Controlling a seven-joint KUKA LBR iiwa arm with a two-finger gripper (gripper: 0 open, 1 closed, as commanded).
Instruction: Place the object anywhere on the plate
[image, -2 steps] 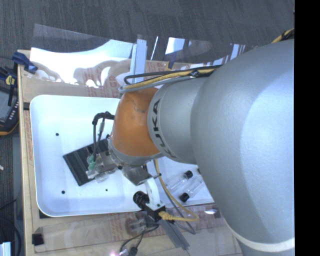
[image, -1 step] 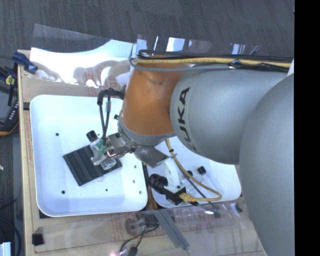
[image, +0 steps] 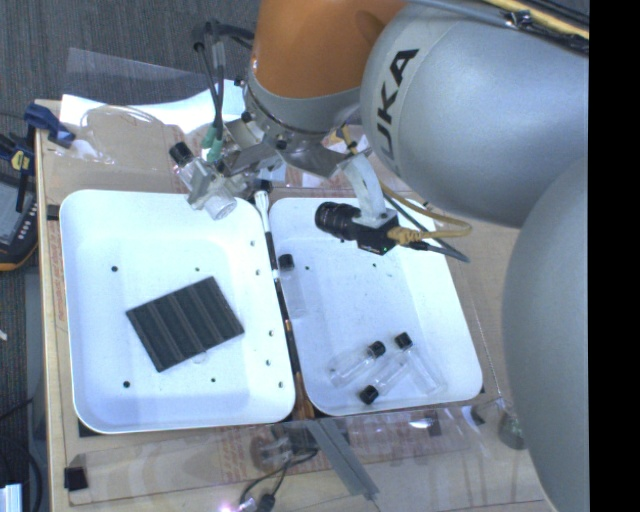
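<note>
Nearest the camera, in the near part of the right bin (image: 455, 330), three clear vials with black caps lie clustered: the first vial (image: 352, 362), the second vial (image: 415, 360) and the third vial (image: 380, 385), close together and lying flat. In the left bin (image: 90, 230), one dark ribbed plate (image: 185, 322) lies flat near the middle, skewed to the bin walls, with nothing on it. Farther back in the right bin, a fourth vial (image: 286, 270) lies just beside the wall between the two bins, well apart from the cluster. Count: two bins, one plate, four vials confirmed. At the far rim of the left bin hangs the gripper (image: 213, 190), well apart from the plate. A small clear item (image: 220, 207) sits at its tip; whether this is a vial in its grasp or part of the tool cannot be determined, and whether the gripper is open or closed cannot be determined. Judged step: transfer toward the plate, placement not yet done. If a vial is held, the next move calls for travel toward the near side until centred over the plate, then descent and release. If not, the gripper must go to the right bin for a vial.
</note>
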